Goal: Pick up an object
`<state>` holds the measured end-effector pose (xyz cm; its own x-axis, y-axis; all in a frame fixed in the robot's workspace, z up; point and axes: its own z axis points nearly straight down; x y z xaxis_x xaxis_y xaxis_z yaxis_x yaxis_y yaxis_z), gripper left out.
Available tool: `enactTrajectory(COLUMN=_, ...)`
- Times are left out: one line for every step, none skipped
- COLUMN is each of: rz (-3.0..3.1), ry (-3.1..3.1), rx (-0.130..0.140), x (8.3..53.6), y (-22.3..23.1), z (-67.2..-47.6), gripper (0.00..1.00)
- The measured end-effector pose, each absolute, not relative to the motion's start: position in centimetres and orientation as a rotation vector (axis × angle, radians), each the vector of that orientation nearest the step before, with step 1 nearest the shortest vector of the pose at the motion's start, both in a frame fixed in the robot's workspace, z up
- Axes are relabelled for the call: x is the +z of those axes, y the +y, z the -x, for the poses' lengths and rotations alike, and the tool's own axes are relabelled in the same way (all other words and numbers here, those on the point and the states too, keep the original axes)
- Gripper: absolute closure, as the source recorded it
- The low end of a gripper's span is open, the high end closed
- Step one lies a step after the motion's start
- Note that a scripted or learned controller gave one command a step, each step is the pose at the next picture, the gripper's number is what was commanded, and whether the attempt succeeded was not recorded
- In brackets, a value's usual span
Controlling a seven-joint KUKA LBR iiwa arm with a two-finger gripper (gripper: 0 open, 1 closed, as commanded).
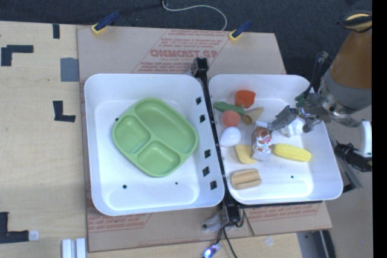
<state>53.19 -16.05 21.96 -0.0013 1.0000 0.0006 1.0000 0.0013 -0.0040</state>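
Nothing lifted yet. Gripper (pixel 289 120) low in right bin (pixel 302 187), whether open or closed impossible to tell, just beside small carton (pixel 262 143) and corn (pixel 292 153). Grasp and lift remaining.

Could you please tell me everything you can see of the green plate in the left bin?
The green plate looks like smooth, light green plastic with rounded corners, moulded into three compartments: one large and two smaller. It lies flat, right side up, turned at a slant, near the middle of the left bin. Nothing lies in its compartments, and it touches nothing but the bin floor.
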Motion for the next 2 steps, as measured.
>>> enactTrajectory(rz=2.218, ry=-2.221, rx=0.005, x=8.0, y=-12.6, z=-53.8, gripper=0.0)
enactTrajectory(rz=2.216, ry=-2.225, rx=0.002, x=8.4, y=-9.2, z=-59.1, gripper=0.0)
